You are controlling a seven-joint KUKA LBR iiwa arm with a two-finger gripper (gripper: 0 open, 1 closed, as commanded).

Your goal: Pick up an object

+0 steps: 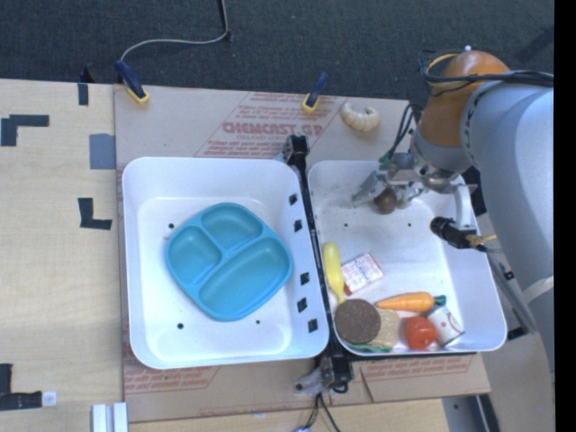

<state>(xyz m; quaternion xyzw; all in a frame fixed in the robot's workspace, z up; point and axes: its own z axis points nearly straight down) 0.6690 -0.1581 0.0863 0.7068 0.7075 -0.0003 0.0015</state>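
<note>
Gripper (389,193) sits low in the right bin (468,282), far end from the carrot (407,302) (finger state: cannot tell); small brown object (386,202) directly beneath.

Arm (513,142) cut off by the right edge; its wrist hides the tool's (389,192) upper part. A small brown object (386,202) at the tool is too indistinct to identify. The round brown item (357,320) overlaps things beneath it.
</note>
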